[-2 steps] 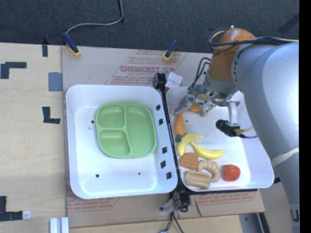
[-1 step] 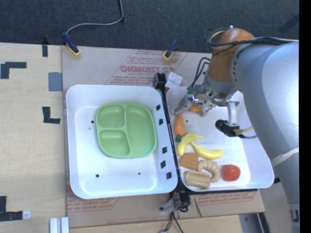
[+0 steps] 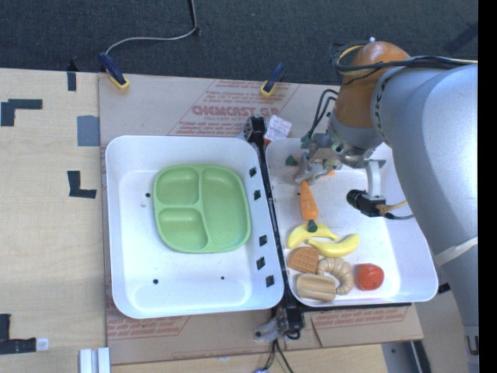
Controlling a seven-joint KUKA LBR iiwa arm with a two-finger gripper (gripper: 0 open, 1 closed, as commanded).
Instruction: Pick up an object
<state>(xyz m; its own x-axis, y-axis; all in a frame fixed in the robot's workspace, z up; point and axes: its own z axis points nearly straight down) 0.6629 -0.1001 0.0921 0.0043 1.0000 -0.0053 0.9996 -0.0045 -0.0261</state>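
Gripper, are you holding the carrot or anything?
I can't tell. The gripper sits just above the carrot top end, too blurry to show a hold.

Both white bins, the left bin [image 3: 128,231] and the right bin [image 3: 404,247], look like smooth, slightly glossy moulded plastic. The green divided plate [image 3: 202,207] in the left bin is matt plastic. In the right bin, the carrot [image 3: 309,202], banana [image 3: 335,243], tomato [image 3: 370,276], waffle [image 3: 304,259] and bread roll [image 3: 316,287] have the even sheen of plastic toy food. A brown corrugated cardboard sheet [image 3: 225,107], printed in red, lies under the bins on the pale wood-grain table [image 3: 46,231]. The arm [image 3: 435,130] shows smooth grey painted casing with a glossy orange band [image 3: 369,80]. Beyond the table's far edge lies dark, rough carpet [image 3: 233,14].
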